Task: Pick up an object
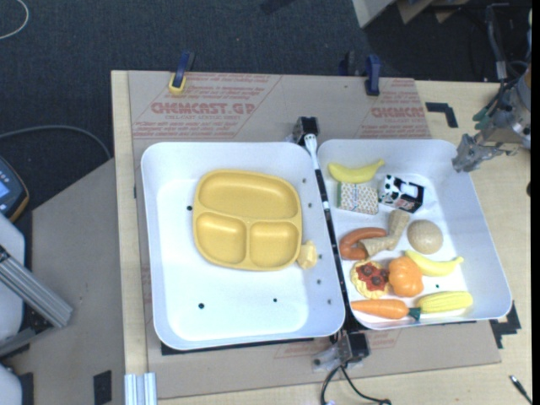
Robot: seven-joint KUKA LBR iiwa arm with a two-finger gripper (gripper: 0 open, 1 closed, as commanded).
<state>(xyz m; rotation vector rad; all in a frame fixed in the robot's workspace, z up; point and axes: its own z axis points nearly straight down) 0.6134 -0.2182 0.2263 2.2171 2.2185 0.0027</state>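
Jaws: cannot tell how they are standing; they (469, 154) are hanging at the right bin's far right rim, carrying nothing that can be made out
Arm: reaching in from the right edge, only its grey wrist end showing
Surface: a board (253, 108) with red lettering is lying under both bins, clamped at the far edge by a yellow clip (179, 76) and a blue clip (372, 72)
Left bin (169, 294): holding a yellow divided plate (248, 219), which is sitting toward the far middle; a small pale yellow piece (307, 255) is touching the plate's near right corner
Right bin (481, 226): holding the objects to pick, all crowding its left half, well apart from the jaws
Far row: a banana (354, 171), a pale cracker-like block (359, 197) just near of it, a black and white item (400, 192) to its right
Middle row: a sausage (363, 238), a tan cone (393, 231) lying against it, a beige round item (425, 236)
Near row: a pizza slice (369, 277), an orange fruit (405, 277), a second banana (435, 264), a corn cob (445, 302), a carrot (381, 309) along the near rim
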